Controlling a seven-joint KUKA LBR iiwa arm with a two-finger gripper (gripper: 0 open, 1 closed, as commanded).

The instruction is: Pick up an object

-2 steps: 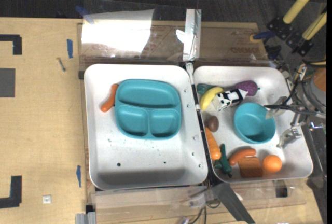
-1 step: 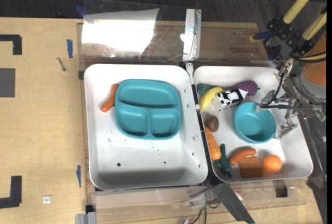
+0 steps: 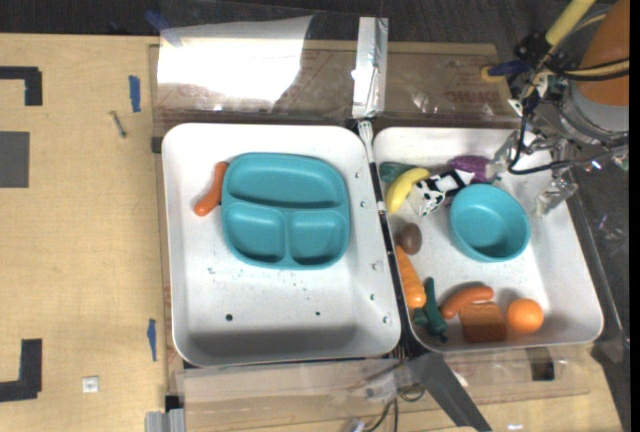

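My gripper point(image 3: 541, 168) hangs over the far right corner of the right bin point(image 3: 578, 272), just above and to the right of a teal bowl point(image 3: 489, 223). Left of the bowl lie a yellow banana point(image 3: 405, 187), a black-and-white cow toy point(image 3: 434, 193) and a purple piece point(image 3: 469, 165). A brown round piece point(image 3: 408, 238), a carrot point(image 3: 411, 283), a green piece point(image 3: 431, 315), a red-orange sausage point(image 3: 467, 298), a brown block point(image 3: 483, 323) and an orange point(image 3: 525, 316) sit toward the front. Nothing shows in the gripper's grasp.
The left bin point(image 3: 190, 300) holds a teal divided plate point(image 3: 285, 209) with an orange sausage-shaped piece point(image 3: 211, 190) beside its left edge. A clear plastic wall point(image 3: 369, 70) rises behind the bins. Cables point(image 3: 525, 60) trail near the wrist at the far right.
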